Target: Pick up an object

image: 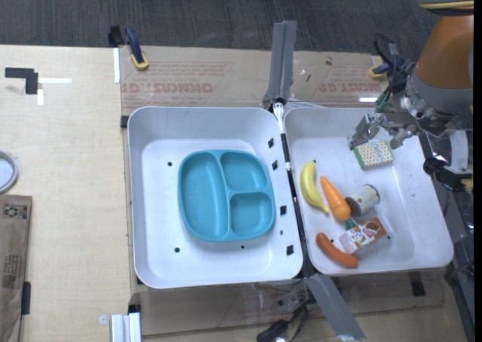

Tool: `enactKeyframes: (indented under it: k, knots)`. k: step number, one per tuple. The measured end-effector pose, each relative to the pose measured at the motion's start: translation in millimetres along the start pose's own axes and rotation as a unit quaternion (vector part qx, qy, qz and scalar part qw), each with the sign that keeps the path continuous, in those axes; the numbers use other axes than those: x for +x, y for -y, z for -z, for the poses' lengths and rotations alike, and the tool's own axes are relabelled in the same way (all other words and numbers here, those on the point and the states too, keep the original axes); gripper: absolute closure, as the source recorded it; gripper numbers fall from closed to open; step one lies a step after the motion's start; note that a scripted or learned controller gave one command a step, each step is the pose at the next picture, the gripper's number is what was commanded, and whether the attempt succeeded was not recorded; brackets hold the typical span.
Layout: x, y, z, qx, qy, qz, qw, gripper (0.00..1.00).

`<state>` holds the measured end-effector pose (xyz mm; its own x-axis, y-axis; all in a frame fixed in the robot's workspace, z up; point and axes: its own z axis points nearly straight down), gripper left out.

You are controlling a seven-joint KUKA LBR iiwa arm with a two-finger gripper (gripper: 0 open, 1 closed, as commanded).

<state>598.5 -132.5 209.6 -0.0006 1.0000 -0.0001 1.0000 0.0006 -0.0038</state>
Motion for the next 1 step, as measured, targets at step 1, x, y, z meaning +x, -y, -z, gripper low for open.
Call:
enactKeyframes:
  k: [1]
  knots:
    - [28.3, 69.0, -118.0, -0.002, 0.0, 0.117, 0.9931, 0.0]
